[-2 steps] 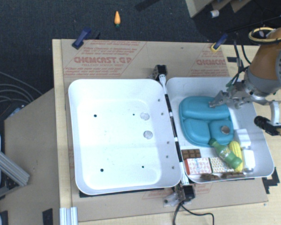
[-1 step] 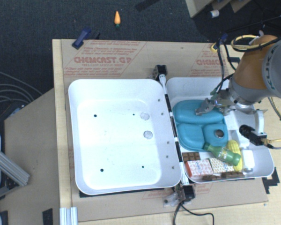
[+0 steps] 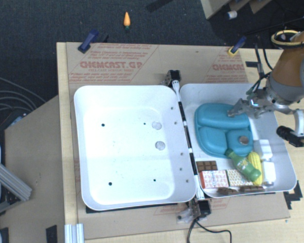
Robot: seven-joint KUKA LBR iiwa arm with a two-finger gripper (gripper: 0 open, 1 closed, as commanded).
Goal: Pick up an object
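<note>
The right bin [image 3: 286, 158] holds a big blue moulded piece [image 3: 218, 130] at its middle. Crowded along the near side are a green bottle [image 3: 241, 165], a yellow corn cob [image 3: 255, 161], a red and white box [image 3: 214, 178] and a brown chocolate bar [image 3: 207, 166]. A small brown round thing [image 3: 243, 140] rests on the blue piece's near right part. My gripper [image 3: 245, 107] hangs low over the far right edge of the blue piece, under the orange-banded wrist [image 3: 289, 70]. Whether it touches the piece I cannot tell.
The left bin [image 3: 86, 135] shows two small grey round spots [image 3: 156, 126] near its right side. White blocks [image 3: 266, 151] lie by the corn. Clamps [image 3: 173, 77] join the bins at the far and near ends. Cables run at the far right.
</note>
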